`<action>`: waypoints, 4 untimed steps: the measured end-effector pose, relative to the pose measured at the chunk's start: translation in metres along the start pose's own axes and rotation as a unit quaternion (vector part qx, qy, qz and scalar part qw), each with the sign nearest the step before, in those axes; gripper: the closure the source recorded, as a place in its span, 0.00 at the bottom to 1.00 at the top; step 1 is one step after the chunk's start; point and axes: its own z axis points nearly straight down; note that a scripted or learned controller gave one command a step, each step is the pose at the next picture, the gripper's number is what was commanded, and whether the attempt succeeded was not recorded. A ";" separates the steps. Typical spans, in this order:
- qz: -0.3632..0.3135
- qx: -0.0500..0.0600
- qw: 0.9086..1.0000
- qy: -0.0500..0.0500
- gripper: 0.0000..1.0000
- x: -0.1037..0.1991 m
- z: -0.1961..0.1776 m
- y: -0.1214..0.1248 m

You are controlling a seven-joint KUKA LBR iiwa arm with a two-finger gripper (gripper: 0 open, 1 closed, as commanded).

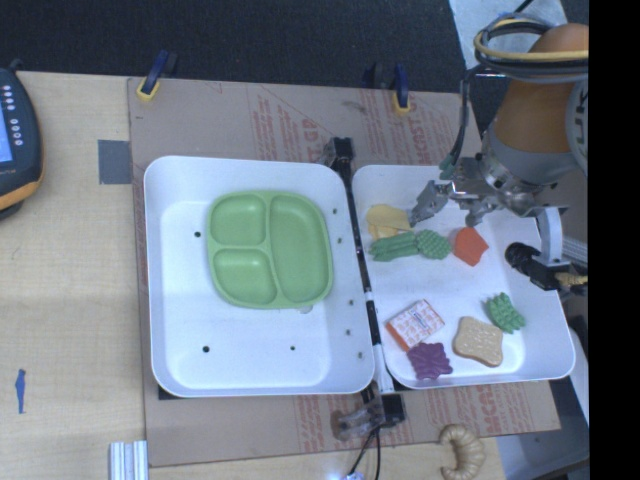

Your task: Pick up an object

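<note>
Glossy white plastic bins (180,368), matt green plastic tray (270,249), rough brown cardboard (250,118) over pale wood tabletop (70,298).

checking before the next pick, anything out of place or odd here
One thing: a tan curled croissant-shaped toy lies on the cardboard outside the right white bin, near the front edge. The other toys sit inside that bin.

The right bin (548,366) is crowded: yellow piece (385,218), green piece (410,245) and red piece (470,247) cluster at its far side, with bare floor mid-bin.
</note>
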 end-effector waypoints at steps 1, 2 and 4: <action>0.000 0.005 1.000 0.001 0.00 0.002 0.117 -0.038; 0.002 -0.006 1.000 -0.002 0.00 -0.029 0.003 -0.025; 0.001 0.001 1.000 0.000 0.00 -0.116 0.112 -0.002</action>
